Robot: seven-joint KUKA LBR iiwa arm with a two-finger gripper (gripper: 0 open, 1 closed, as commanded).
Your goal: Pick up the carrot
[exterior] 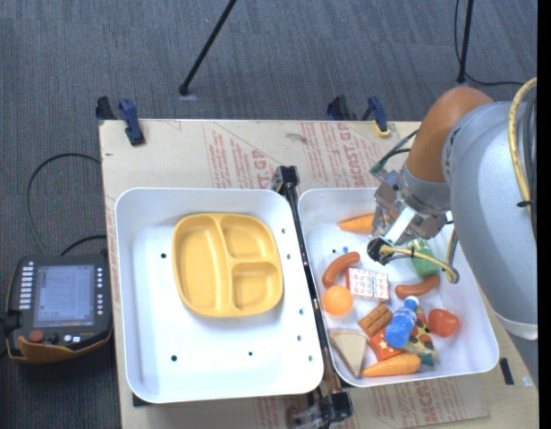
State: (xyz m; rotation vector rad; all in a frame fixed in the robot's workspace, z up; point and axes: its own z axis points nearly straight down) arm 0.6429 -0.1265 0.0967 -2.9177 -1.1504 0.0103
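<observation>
On the bench [213,146], a plywood board printed with red lettering that reads upside down and that we cannot make out in full, two shallow white bins stand side by side. The left bin [150,347] carries one yellow divided plate [228,264] with three compartments, set toward its far edge. The right bin [477,347] holds the toy food. We count two carrots: one carrot [356,223] lies near the far edge of the right bin, just left of the gripper, and a second carrot [392,365] lies along the near edge. We also count two sausages, one [340,268] left of centre and one [417,286] toward the right edge. Single items are an orange ball [338,301], a small printed carton [368,284] whose label is too small to read, a brown cracker [376,318], a blue bottle [402,323], a red tomato [444,323], a tan wedge [351,350] in the near left corner, and a green piece [425,260] partly hidden under the gripper.

The gripper [389,244] hangs over the far right part of the right bin, just beside the far carrot but apart from it; we cannot tell how far its jaws stand open, and we see nothing between them. Blue clamps [131,121] grip the bench's far edge at both corners. A teach pendant [59,307] lies on the carpet left of the bench.
</observation>
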